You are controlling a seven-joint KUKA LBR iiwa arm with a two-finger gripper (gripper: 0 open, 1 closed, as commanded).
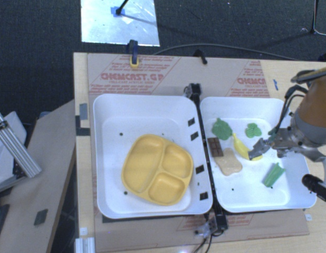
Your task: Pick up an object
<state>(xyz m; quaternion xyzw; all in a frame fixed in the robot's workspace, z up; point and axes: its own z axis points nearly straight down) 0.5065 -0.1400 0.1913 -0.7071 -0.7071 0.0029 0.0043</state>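
Fingers [256, 151] of the gripper [258, 153], spread unclear, are seen at three o'clock of the yellow banana [240, 147], judged light, slippery, best pinched mid-length.

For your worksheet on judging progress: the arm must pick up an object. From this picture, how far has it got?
Done: the gripper has reached into the right bin and sits low beside the yellow banana-shaped toy. In hand: nothing visibly held; whether it grips the toy cannot be told. Left: grasping and lifting. The tan piece, brown block and green pieces lie in that bin.
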